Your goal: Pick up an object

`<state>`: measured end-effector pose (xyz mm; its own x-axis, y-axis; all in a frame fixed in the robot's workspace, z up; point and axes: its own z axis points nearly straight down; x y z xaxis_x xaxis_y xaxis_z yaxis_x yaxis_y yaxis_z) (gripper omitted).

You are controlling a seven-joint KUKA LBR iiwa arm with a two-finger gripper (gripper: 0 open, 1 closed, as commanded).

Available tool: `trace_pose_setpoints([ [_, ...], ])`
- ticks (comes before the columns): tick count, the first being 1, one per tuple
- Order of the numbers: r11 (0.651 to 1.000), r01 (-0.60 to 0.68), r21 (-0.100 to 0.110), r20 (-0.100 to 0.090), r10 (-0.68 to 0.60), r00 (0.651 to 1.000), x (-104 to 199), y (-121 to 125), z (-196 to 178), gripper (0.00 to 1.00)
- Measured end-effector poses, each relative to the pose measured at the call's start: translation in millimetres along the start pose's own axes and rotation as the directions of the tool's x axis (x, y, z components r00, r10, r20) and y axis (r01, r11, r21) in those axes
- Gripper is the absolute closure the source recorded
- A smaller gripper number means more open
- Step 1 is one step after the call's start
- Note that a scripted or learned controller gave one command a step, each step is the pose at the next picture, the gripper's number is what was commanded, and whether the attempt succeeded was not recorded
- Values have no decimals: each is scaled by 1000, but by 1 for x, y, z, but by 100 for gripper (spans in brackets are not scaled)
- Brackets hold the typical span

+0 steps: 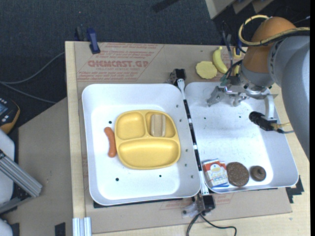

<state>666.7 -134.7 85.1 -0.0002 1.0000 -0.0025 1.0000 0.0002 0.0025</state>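
**End effector over right bin's far edge, objects untouched**

Arm [280,48] comes in from the right, orange band above the wrist. End effector [225,95] sits low at the far end of the right bin [231,132], near its top-left corner. Fingers look splayed apart with nothing between them, though the view is small and slanted, so hard to be sure.

Right bin objects lie along the near edge, well apart from the end effector: a red-and-white packet [216,173], a brown round cookie [238,173] touching it, and a small chocolate donut [258,172] just beside that.

Left bin [98,132] holds a yellow divided plate [146,139] with a tan bread-like piece [157,125] in its upper-right compartment. An orange hot dog [111,141] lies just left of the plate.

On the desk [123,63] beyond the right bin: a banana [220,59] and a yellow round piece [206,70].
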Motion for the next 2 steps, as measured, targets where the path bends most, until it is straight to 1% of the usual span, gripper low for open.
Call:
trace_pose_setpoints([
  [2, 1000, 1, 3, -1, -1, 1000, 11, 0, 0, 0],
])
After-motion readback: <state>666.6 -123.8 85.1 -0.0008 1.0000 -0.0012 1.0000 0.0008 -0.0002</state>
